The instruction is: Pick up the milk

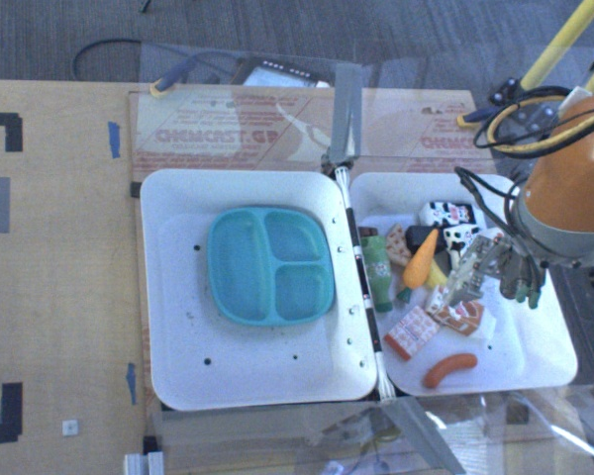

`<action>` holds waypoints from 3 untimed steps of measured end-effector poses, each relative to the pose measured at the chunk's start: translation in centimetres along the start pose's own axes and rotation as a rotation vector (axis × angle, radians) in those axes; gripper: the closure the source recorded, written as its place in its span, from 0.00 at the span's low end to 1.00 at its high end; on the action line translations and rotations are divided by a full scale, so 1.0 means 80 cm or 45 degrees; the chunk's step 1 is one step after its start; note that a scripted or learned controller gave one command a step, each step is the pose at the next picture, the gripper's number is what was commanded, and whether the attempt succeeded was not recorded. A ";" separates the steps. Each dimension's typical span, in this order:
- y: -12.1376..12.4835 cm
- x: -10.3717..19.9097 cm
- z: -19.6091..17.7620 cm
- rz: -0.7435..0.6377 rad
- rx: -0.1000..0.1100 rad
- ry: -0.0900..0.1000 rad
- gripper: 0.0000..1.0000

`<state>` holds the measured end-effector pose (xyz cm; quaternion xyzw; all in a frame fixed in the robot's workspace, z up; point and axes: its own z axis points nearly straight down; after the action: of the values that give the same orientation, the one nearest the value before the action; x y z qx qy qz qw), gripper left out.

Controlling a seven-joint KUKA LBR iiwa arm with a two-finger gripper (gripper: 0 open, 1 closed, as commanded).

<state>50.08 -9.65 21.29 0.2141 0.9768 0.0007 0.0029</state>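
The milk (449,216) is a small carton with black and white cow patches, lying near the back of the right bin (549,359). My gripper (465,277) reaches in from the right and hangs low over the middle of that bin, just in front of the milk. Beneath it lie a yellow piece and a brick-patterned item (462,316). Nothing is visibly held. The grey wrist and orange band (566,191) cover the bin's right rear corner.
Around the milk lie an orange carrot (420,258), a green bottle (378,271), a red and white box (411,332) and a sausage (448,368). The left bin (168,295) holds a teal divided plate (271,266). Cables hang at the right.
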 end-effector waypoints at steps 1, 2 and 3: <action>0.051 -0.043 -0.016 -0.049 -0.001 0.000 1.00; 0.089 -0.022 0.035 0.007 0.000 0.004 1.00; 0.171 0.020 -0.118 0.062 0.000 0.002 1.00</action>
<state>54.29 3.48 30.74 0.2379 0.9713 0.0009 0.0021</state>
